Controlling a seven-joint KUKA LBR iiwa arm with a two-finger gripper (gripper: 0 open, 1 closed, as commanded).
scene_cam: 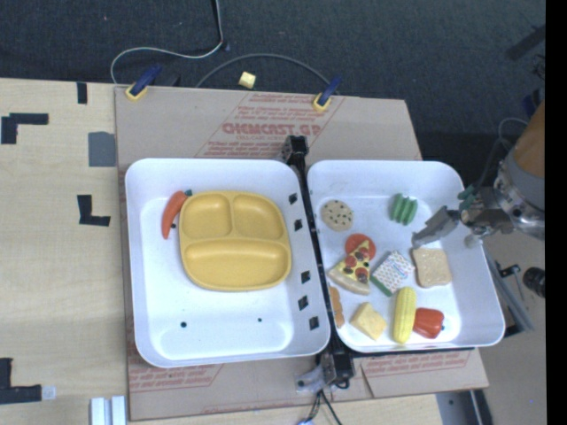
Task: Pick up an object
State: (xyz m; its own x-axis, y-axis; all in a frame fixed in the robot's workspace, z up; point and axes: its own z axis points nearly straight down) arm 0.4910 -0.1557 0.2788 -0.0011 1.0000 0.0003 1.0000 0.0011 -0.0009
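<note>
gripper [443, 226]: at the right bin's [443, 177] right rim, just above the bread slice [431, 266]. fingers look slightly parted, nothing between them
targets: toy food clustered in right bin: cookie [337, 214], green veg [403, 208], pizza slice [354, 268], corn [403, 313], red pepper [428, 322]
nearest: bread slice, probably the pick
left bin [146, 237]: yellow divided plate [236, 240], carrot [172, 212] beside it
why there: arm enters from right, so hovers at that edge
task: not yet grasped
</note>
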